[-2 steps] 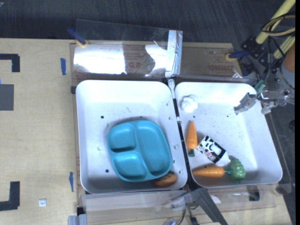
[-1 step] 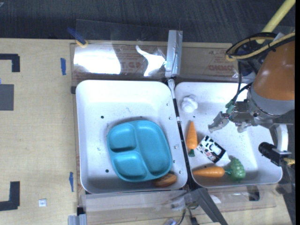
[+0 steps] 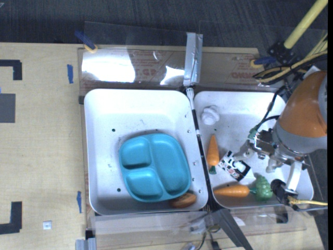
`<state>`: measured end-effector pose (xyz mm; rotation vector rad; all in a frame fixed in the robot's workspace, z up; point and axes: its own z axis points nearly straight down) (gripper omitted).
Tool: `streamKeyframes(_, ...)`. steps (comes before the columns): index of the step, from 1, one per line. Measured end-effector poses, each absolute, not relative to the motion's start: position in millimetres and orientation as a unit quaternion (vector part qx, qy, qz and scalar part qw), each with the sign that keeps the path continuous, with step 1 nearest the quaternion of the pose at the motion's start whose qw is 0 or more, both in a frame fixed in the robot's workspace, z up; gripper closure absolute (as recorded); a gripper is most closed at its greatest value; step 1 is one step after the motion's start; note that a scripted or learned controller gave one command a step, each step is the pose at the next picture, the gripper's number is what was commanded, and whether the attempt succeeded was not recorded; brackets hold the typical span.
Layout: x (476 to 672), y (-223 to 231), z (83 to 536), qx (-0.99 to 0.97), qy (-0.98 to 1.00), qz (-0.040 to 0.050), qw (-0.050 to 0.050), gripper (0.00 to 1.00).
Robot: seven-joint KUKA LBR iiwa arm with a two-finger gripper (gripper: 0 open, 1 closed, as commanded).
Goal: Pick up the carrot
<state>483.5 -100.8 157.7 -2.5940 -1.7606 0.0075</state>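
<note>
Glossy white bin (image 3: 244,113) — tapered orange carrot (image 3: 231,191), smooth.

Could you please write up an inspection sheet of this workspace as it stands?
Surface: two white bins, left bin and right bin, on a bench.
Job's things: upright carrot near the divider; second carrot lying flat at the right bin's front.
Clutter: blue divided plate and brown item in the left bin; white item, green toy, black-and-white object in the right bin.
Grippers: gripper over the right bin, finger state unclear.
Cables: yellow and black cables at upper right.
Surroundings: wooden board at left.
</note>
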Motion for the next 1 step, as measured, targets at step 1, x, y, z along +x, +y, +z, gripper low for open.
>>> streamKeyframes(1, 480.4, -105.2, 184.1, -0.754, -0.657, 0.0003, 0.0, 0.0)
